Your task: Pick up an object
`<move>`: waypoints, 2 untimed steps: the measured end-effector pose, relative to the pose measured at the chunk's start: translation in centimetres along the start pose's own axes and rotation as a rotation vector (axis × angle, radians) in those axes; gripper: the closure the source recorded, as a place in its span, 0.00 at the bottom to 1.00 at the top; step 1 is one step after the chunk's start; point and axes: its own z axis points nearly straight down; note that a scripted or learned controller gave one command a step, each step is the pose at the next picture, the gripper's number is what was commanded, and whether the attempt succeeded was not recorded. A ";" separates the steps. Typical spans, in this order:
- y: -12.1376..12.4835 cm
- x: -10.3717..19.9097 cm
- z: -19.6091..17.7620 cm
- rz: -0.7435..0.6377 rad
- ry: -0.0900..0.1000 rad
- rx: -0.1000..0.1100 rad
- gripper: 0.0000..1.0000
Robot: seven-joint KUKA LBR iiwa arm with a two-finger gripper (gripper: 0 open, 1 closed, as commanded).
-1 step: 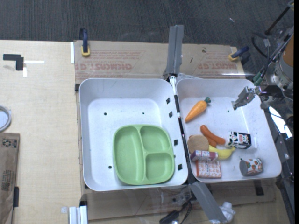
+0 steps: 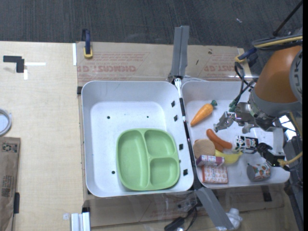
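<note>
The gripper [image 2: 224, 122] hangs in the right bin [image 2: 219, 88], jaws shut on nothing, between the carrot [image 2: 202, 113] and sausage [image 2: 219, 139] (both just beside it); bread [image 2: 204, 148] lies nearer.

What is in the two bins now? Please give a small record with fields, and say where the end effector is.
left bin: holds a green divided plate
right bin: holds a toy carrot, a red sausage, a banana, a small box and other small items
arm: reaches in from the right
end effector: over the right bin, between carrot and sausage
held object: none visible between its fingers
</note>
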 end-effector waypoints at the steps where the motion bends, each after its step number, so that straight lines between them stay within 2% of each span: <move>1: -1.1 -0.3 5.9 -0.168 -0.001 -0.006 0.00; 2: 4.8 1.1 5.9 -0.253 -0.001 -0.004 0.00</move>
